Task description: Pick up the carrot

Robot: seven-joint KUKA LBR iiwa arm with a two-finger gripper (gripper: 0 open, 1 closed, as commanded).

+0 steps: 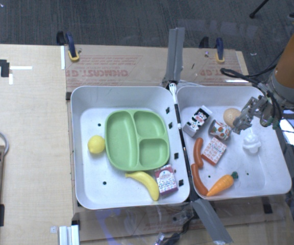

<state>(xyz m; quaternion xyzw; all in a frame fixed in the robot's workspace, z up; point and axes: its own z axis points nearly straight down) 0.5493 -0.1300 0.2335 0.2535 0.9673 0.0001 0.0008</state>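
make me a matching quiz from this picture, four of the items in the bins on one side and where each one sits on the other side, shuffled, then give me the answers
Things:
1. orange carrot with a green top
2. round yellow lemon
3. curved yellow banana
4. green divided plastic plate

Places:
A. middle of the left bin
B. near edge of the right bin, beside a red sausage
C. left bin, between the plate and the bin's left wall
D. left bin, below the plate, next to a small red carton

Pairs: 1-B, 2-C, 3-D, 4-A
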